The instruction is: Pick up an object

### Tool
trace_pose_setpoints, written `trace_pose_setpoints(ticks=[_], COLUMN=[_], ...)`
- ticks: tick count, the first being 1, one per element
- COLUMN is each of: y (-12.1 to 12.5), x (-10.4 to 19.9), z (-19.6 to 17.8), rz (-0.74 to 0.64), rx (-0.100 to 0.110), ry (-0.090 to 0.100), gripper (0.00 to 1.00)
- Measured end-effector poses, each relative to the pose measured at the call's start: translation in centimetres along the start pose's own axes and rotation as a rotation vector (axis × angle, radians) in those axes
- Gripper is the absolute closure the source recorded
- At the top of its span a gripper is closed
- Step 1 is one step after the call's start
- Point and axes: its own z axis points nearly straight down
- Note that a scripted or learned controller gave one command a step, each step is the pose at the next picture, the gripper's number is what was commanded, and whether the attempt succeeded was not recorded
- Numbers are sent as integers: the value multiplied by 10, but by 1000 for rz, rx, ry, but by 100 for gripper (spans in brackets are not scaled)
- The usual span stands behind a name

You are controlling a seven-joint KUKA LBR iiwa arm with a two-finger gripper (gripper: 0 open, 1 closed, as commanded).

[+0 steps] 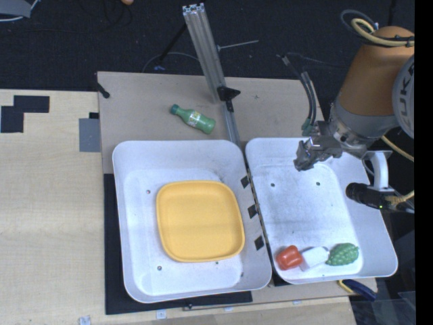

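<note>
Red, white and green make a short row in the right bin (352, 202), down near its front rim at about five o'clock from the bin's middle. We see a red pepper (289, 256) on the left, glossy and rounded; a small white block (314, 256) touching it in the middle; and a bumpy green fruit (342, 254) on the right, oval, with its long axis running roughly from nine to three o'clock and tipped slightly up toward two. The three lie side by side, so the row as a whole runs nine to three.

The tool (308, 156) hangs over the back part of the same bin, at about twelve o'clock from the row and well apart from it. It is dark and blurred against the white floor, and we cannot tell whether it is open or closed; nothing shows in it. Behind it the grey wrist and orange band (372, 63) of the arm come in from three o'clock.

The left bin (135, 181) holds a flat yellow plate (199, 219), square with rounded corners, smooth and matte. On the tan desk (135, 107) behind the bins lies a green bottle (193, 118), its cap pointing to about ten o'clock. A ribbed metal bar (205, 49) leans up from the desk between the bins.
</note>
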Motion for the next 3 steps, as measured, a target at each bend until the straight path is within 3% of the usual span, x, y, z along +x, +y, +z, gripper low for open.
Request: trace_pose_setpoints(ticks=[3], y=[-54], x=[161], z=[24], rz=[-1], rx=[0], ry=[0], gripper=[100])
